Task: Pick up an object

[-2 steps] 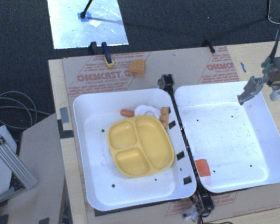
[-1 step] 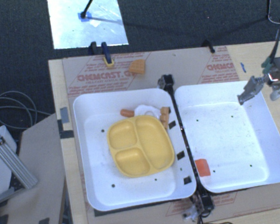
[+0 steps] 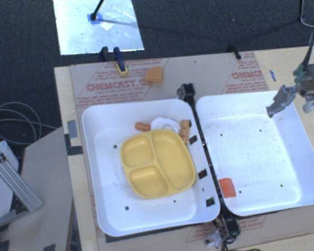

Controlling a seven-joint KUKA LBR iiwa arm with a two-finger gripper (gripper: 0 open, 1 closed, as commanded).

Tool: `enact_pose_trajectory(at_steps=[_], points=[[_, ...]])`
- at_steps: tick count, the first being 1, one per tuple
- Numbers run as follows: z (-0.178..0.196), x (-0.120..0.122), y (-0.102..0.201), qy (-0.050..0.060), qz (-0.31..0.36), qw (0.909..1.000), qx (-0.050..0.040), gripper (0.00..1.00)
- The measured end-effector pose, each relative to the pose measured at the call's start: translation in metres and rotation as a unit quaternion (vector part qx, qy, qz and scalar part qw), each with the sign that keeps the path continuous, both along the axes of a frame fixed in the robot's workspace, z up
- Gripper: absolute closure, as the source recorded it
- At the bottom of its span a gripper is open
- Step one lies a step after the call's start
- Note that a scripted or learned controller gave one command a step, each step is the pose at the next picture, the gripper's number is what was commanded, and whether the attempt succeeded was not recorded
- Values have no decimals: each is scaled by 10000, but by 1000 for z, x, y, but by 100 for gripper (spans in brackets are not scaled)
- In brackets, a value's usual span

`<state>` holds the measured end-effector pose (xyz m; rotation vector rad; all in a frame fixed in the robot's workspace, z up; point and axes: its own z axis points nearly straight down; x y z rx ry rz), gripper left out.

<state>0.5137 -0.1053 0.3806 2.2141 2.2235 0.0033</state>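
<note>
Candidate objects: an orange block point(image 3: 227, 187) lies at the right bin's point(image 3: 305, 149) 7 o'clock corner. In the left bin point(image 3: 103, 174), a yellow divided plate point(image 3: 157, 163) sits centrally, with a small sausage point(image 3: 143, 126) at its 12 o'clock. The gripper point(image 3: 291, 101) hovers over the right bin's 2 o'clock rim, fingers spread, holding nothing.
</note>
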Motion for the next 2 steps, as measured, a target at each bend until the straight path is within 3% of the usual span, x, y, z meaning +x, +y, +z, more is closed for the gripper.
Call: enact_pose_trajectory(at_steps=[2], points=[[0, 0, 0, 0, 0, 10000, 0, 0]])
